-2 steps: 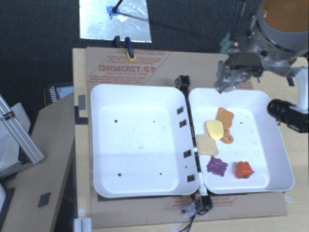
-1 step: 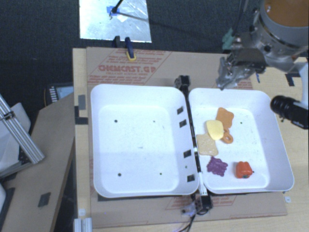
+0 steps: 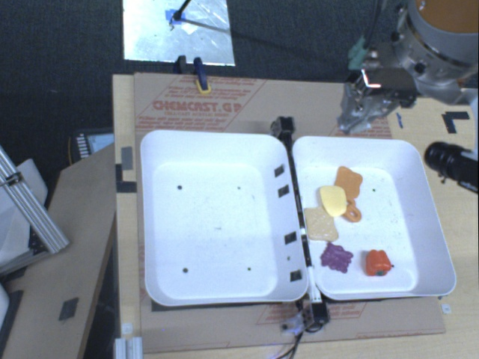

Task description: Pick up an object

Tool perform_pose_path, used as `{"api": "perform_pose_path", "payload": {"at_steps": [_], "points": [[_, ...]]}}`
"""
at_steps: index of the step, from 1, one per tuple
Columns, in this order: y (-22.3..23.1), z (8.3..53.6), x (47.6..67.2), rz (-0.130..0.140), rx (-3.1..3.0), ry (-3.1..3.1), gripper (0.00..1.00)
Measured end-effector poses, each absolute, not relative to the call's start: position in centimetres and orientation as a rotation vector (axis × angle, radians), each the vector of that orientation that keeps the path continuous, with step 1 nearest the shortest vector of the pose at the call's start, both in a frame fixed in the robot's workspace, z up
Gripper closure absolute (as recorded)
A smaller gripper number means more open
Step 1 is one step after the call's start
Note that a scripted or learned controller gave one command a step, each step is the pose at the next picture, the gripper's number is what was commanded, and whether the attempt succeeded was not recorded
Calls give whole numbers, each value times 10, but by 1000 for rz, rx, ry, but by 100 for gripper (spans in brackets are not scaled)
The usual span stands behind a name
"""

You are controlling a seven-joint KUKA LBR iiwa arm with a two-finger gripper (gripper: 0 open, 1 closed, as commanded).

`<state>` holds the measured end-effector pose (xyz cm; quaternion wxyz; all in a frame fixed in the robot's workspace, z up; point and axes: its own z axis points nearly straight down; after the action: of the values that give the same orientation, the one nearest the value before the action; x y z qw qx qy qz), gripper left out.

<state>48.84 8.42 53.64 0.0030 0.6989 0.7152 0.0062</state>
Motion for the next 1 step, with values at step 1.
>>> {"api": "perform_pose_path", "payload": {"at_steps": [1], "points": [[84,548,489,23,2185,2247,100]]}}
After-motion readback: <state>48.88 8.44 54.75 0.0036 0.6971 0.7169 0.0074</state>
